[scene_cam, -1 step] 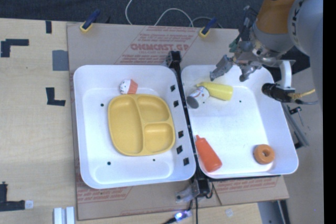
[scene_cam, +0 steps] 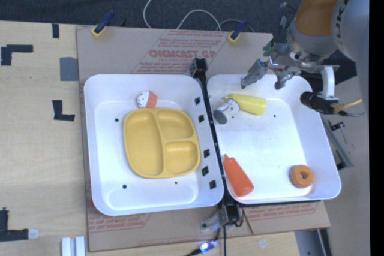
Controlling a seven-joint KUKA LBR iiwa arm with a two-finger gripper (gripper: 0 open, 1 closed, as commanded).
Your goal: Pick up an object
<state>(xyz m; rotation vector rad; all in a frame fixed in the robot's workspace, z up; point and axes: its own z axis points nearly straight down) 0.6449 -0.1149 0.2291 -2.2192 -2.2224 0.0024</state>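
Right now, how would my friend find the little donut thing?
Look in the right bin, the one nearest the arm. In its front right corner lies the donut, alone. It is a small brown ring with a hole, unlike the orange bottle nearby.

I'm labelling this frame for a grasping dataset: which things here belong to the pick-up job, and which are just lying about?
Belongs to the job:
- end effector, open above the right bin
- yellow bottle
- orange bottle
- doughnut
- yellow divided plate
- small orange-and-white object

Lying about:
- cardboard sheet
- blue-and-yellow clamps
- white cable
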